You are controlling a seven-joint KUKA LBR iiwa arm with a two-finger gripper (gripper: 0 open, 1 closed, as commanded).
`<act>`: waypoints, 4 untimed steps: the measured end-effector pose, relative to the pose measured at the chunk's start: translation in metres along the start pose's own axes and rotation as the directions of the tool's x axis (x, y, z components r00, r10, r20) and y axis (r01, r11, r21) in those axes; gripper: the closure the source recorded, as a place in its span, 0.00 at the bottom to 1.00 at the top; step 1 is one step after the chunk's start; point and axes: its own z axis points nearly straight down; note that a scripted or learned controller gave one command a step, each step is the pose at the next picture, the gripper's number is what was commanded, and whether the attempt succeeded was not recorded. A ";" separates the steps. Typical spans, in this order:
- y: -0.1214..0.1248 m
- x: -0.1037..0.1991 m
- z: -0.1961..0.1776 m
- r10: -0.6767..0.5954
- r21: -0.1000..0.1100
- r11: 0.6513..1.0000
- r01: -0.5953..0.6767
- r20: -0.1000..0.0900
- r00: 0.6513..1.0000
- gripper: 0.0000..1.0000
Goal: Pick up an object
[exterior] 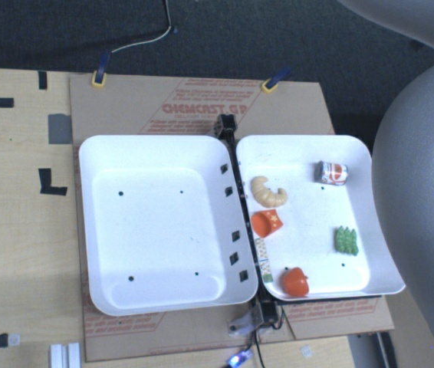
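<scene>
Five small things lie in the right-hand shallow white plastic bin point(363, 205), so I would aim for the little red-and-silver can point(330, 172) standing apart toward that bin's far corner; whether the claw is apart or together I cannot tell.

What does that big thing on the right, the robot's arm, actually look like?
The arm appears as a broad, smooth, rounded grey body, blurred because it is close to the camera. It curves down the right side beside the right bin. No markings or cables can be made out on it here.
</scene>
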 end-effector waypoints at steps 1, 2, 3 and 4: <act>0.001 0.002 -0.010 0.001 -0.011 1.000 -0.001 -0.002 1.000 1.00; 0.001 0.003 -0.020 0.001 -0.023 1.000 -0.001 -0.005 1.000 1.00; 0.002 0.005 -0.029 0.000 -0.038 0.999 -0.001 -0.009 1.000 1.00; 0.004 0.007 -0.039 -0.001 -0.057 0.998 0.000 -0.014 1.000 1.00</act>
